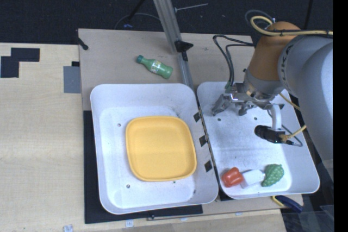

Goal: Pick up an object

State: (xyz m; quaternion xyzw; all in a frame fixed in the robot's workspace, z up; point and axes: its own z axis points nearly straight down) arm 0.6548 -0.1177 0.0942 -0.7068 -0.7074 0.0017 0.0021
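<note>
Pepper (232, 176), block (253, 178) and green toy (273, 174) lie in a row in the right bin (239, 138), along its near edge. The pepper is red and round and sits at the left end. The white block is in the middle, touching the pepper, and it is longest from left to right. The green toy is at the right end, right up against the block. It is bumpy, and its long side slants from the near left to the far right.

The arm (272, 57) comes in from the right and hangs over the far part of the same bin. Its fingers (218, 106) are spread apart with nothing between them. They are well apart from the three toys.

A yellow plate (161, 148) lies flat in the middle of the left bin (103, 100). It is a square with round corners.

A green bottle (155, 66) lies on its side on the table (109, 57), behind the left bin. Its cap points to the far left and its bottom to the near right. It has a pale label, too small to read. A metal rail (166, 13) slants across the table beside it.
</note>
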